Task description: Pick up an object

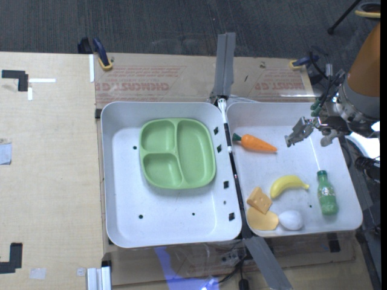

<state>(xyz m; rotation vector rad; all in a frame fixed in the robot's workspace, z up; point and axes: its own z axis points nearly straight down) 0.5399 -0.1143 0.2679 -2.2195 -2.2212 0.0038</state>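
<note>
— Nearest us in the right bin point(347, 162)?
— White egg point(291, 220) and cheese point(260, 200) at its front edge, beside a banana point(288, 185) and green bottle point(327, 193); carrot point(257, 143) near the divider.
— Gripper point(311, 131)?
— Open, empty, arm cut off.
— Left bin point(121, 216)?
— Green plate point(178, 153).

a pale wooden bench point(48, 180) bears two white bins point(121, 216) side by side.

Glossy white plastic bins point(121, 222), matt green plate point(178, 153)
</note>
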